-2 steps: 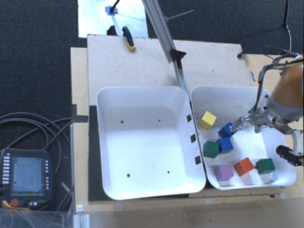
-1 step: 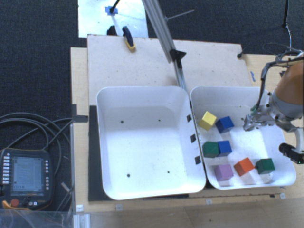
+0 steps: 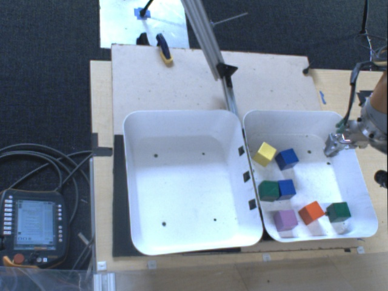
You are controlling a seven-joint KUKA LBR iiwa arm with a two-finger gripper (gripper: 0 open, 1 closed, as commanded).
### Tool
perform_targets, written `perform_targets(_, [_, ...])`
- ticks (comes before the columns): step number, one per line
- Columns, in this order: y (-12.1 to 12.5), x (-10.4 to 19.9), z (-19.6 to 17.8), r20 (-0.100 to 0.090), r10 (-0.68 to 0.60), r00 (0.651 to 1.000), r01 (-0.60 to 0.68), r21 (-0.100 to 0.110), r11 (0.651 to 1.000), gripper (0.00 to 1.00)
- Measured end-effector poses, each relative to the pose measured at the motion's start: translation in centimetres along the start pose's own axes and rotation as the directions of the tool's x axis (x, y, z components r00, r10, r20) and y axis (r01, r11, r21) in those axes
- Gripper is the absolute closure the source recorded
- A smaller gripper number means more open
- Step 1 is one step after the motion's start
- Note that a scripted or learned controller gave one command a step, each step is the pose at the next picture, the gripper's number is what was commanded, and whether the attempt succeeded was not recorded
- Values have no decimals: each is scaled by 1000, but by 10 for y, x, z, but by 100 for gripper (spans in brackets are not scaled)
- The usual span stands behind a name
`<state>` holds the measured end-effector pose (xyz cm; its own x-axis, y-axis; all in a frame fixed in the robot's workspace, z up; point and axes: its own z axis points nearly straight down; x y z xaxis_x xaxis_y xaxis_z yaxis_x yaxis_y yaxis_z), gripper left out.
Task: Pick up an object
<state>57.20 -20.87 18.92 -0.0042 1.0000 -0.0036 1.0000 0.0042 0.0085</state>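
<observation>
- Sitting at the lower left of the frame, on the dark floor beside the bench (image 3: 103, 162), is a teach pendant (image 3: 31, 226) with a lit screen, black cables (image 3: 42, 156) looping above it.
- The left bin (image 3: 136, 138) takes up the centre-left of the frame; its white floor shows a few small dark dots.
- At the upper middle, a small yellow-and-dark tool (image 3: 164, 48) lies on the pale board (image 3: 273, 77) behind the bins, and a slanted metal pole (image 3: 203, 32) runs down from the top edge toward the seam between the bins.
- The right bin (image 3: 303, 123) touches the left bin along that seam and holds all the blocks.
- A yellow block (image 3: 264, 153) lies in its upper left part, with a blue block (image 3: 287, 158) just beside it on the right.
- Below these, a green block (image 3: 268, 190) and a second blue block (image 3: 286, 188) touch each other.
- Along the lower wall lie a purple block (image 3: 285, 219), an orange block (image 3: 311, 212) and a dark green block (image 3: 338, 211), near one another.
- The gripper (image 3: 337, 143) hangs at the right bin's upper right edge, apart from every block; whether it is spread or pressed together cannot be told at this size, and nothing is visible in it.
- The arm (image 3: 376, 117) enters from the right edge of the frame.
</observation>
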Motion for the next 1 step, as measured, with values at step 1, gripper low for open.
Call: perform_targets(1, [5, 6, -47, -1, -2, 1000, 2, 1, 1000, 100])
